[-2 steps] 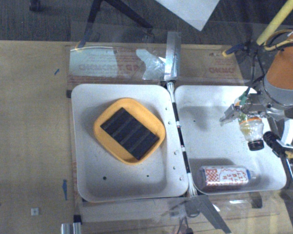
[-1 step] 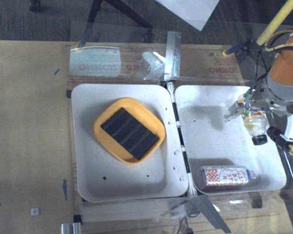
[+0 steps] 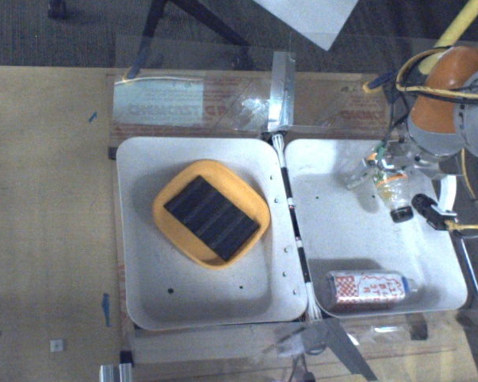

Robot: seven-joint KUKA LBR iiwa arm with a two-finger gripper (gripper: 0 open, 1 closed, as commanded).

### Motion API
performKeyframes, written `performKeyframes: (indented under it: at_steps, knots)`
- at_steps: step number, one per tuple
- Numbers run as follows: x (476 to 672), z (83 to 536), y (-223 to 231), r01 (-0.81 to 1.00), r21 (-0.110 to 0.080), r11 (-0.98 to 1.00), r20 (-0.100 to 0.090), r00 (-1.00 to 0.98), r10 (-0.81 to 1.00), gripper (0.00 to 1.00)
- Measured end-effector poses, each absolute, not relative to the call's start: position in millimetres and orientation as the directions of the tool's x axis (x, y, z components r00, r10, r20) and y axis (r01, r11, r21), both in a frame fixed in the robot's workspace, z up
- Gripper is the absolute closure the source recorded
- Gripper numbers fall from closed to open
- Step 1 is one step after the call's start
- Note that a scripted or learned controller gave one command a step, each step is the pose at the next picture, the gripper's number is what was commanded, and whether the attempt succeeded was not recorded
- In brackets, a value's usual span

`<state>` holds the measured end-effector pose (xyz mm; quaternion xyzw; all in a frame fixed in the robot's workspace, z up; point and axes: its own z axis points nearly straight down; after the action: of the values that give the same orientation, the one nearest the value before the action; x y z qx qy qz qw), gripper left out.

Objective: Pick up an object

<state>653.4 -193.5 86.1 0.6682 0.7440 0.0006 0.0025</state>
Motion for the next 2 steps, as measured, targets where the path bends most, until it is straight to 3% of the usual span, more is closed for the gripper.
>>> performKeyframes:
  at_steps: [1,2]
  knots:
    - [663.2,85.8,-201.4,0.907,-0.015,0.421,0.01,-0.421,0.907,0.0]
    - [663.2,94.9,-201.2,0.907,-0.014,0.42,0.011,-0.42,0.907,1.0]
